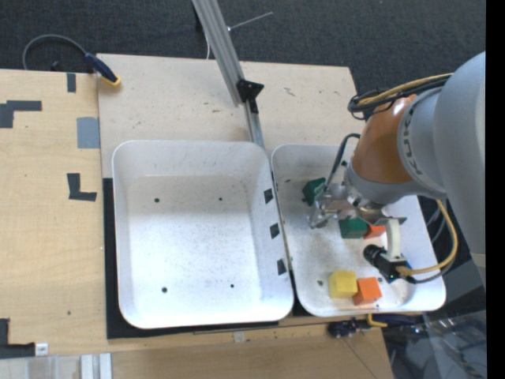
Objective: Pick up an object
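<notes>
My gripper [320,212] is down inside the right bin [293,164], near the bin's left-middle part. A dark green block [314,188] lies just above it, touching or very close to the gripper's tip. A second green block [352,228] sits to its right, partly under the wrist, with a small orange-red piece [375,230] beside it. A yellow block [342,283] and an orange block [368,290] lie side by side near the bin's front edge. The grey arm with its orange band [379,144] covers the bin's right part.
The left bin [126,172] stands beside the right one, sharing a raised wall [276,227]. A slanted metal pole [225,46] crosses the bench behind the bins. Black cables [387,263] hang from the wrist over the right bin's front right.
</notes>
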You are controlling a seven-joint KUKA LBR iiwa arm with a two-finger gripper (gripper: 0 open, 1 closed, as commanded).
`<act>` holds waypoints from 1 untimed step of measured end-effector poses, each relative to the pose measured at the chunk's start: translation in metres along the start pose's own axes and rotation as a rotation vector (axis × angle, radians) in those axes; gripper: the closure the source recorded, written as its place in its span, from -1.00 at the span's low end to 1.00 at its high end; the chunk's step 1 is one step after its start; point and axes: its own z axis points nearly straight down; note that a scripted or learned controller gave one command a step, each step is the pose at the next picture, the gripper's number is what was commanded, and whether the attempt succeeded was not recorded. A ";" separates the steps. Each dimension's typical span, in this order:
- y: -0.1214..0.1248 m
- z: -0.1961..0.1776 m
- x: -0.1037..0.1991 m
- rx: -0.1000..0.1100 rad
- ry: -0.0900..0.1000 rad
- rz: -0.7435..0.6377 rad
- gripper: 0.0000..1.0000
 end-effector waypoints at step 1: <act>-0.007 -0.047 -0.004 -0.006 -0.001 0.003 1.00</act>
